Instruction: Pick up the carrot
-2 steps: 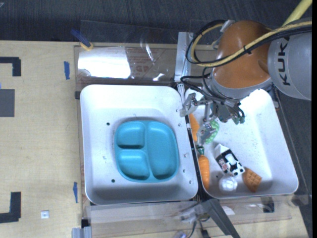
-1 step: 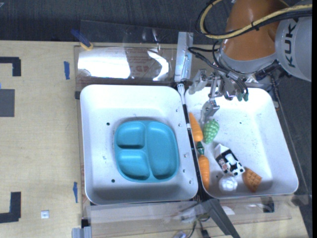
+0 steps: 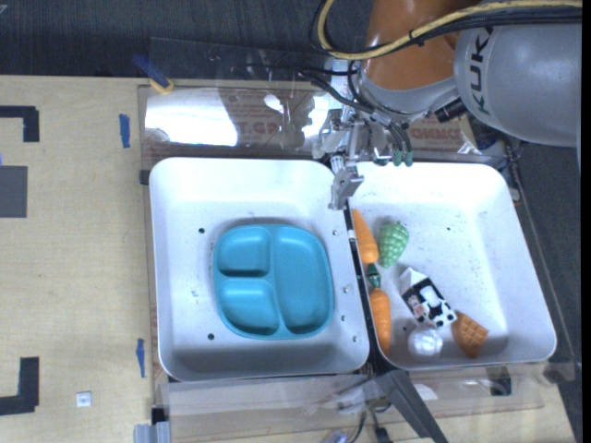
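Above bins' divider, arm [image 3: 434, 53] reaches down; carrot [image 3: 365, 236] beneath.

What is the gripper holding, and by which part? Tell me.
Nothing, as far as this view shows. The gripper hangs at the inner edge of the right bin, above the carrot, which lies loose on the bin floor.
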Controlling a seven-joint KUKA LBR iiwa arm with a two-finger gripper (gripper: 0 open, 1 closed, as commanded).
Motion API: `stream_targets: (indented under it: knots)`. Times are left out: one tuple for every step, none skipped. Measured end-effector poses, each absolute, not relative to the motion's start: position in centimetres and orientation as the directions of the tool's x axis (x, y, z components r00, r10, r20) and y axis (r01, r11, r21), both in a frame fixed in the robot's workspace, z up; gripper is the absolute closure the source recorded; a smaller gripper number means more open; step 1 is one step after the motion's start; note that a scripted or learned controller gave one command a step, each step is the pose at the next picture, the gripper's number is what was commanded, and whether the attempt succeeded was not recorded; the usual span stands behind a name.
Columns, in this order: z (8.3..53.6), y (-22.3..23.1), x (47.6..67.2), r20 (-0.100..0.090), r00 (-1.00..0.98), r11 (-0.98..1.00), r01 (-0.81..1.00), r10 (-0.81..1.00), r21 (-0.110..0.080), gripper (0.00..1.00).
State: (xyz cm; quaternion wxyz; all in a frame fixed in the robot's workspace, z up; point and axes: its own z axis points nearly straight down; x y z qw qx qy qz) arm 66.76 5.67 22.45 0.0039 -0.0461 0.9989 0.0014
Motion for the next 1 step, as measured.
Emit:
stream_targets:
  knots:
    - [19.22,12.95,66.68,-0.002,-0.790,0.790,0.614,0.614,0.003,0.00]
